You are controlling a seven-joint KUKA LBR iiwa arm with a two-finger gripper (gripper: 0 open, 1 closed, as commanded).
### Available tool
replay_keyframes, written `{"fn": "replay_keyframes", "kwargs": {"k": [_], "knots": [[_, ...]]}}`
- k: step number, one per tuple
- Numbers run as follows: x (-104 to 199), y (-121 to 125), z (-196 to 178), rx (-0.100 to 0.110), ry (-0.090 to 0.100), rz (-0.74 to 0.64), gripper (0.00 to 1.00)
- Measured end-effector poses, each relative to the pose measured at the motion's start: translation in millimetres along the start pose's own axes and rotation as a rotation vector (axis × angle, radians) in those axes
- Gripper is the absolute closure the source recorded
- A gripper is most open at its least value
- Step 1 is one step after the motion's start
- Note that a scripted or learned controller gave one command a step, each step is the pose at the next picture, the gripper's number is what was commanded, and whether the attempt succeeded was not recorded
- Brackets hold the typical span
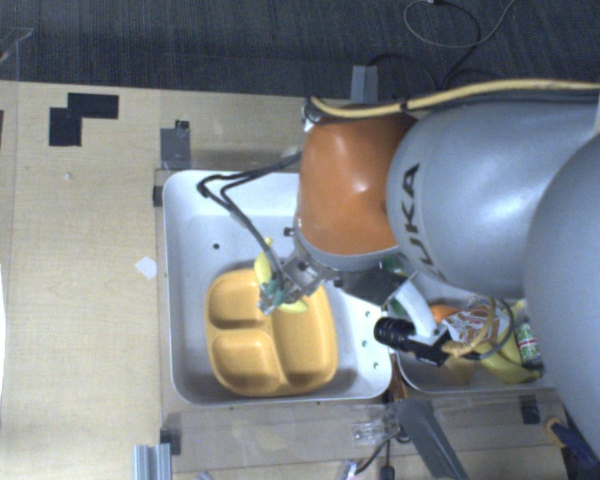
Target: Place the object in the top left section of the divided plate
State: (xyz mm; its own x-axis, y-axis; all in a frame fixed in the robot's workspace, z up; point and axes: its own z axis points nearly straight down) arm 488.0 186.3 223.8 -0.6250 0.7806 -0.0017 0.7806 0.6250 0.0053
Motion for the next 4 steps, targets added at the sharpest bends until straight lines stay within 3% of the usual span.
{"fn": "replay_keyframes", "kwargs": {"k": [1, 2, 3, 4], "knots": [[13.5, 9.3, 60.0, 0.003, 0.002, -0.113, 1.0], [13.3, 9.3, 59.8, 0.002, 0.001, -0.112, 0.0], [12.3, 10.9, 48.8, -0.003, 0.0, -0.112, 1.0], [12.3, 10.9, 48.8, -0.003, 0.0, -0.111, 0.0]]}}
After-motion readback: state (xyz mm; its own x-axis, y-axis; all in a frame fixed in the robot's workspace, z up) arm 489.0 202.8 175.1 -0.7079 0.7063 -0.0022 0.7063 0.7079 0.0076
